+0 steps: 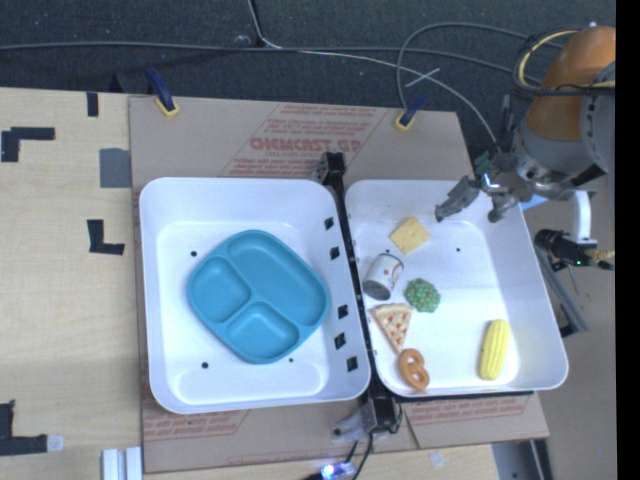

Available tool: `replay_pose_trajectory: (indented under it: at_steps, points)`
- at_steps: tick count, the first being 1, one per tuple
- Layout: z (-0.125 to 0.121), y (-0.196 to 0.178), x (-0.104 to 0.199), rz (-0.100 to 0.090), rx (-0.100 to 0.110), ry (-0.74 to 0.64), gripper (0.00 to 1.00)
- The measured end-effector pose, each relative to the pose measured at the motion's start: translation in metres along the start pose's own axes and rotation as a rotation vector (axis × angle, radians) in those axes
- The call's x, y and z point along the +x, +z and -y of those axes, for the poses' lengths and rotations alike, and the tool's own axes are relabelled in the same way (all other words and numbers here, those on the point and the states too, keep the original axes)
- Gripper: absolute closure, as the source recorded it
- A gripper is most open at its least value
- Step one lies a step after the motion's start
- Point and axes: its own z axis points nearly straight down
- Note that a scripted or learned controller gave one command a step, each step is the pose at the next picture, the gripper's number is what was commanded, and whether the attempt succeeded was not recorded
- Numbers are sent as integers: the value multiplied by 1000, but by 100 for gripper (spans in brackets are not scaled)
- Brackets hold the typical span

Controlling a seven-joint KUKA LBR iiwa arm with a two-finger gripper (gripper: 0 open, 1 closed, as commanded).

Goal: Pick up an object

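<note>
Two shallow white bins sit side by side on a brown cardboard sheet (pixel 300 143) clamped to the bench. The left white bin (pixel 165 218) holds a blue plastic divided tray (pixel 258 295), tilted a bit, roughly centred. The right white bin (pixel 520 298) holds the small items: a pale yellow cheese-like square block (pixel 409 235) near the upper middle; a small white and grey cup lying on its side (pixel 381 275) near the bin's left wall; a green broccoli-like lump (pixel 423 295) just right of the cup; an orange-yellow pizza-slice wedge (pixel 393 324) below the cup; a brown pretzel-shaped piece (pixel 414 368) just below the wedge, near the front edge; a yellow corn cob (pixel 494 349) upright-ish toward the front right, well apart from the others. The grey arm with an orange band (pixel 570 68) comes in from the right, and its two-finger gripper (pixel 472 202) is over the upper right part of the right bin, up and right of the cheese block, not touching it. Fingers look spread apart, one dark finger (pixel 452 202) pointing left-down, nothing between them. All items lie on the bin floor.
</note>
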Motion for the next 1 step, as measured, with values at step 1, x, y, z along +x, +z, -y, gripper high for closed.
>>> replay_pose_trajectory:
  at_steps: [1]
  points:
    - [-6, 62, 0, 0, 2, -1, 0]
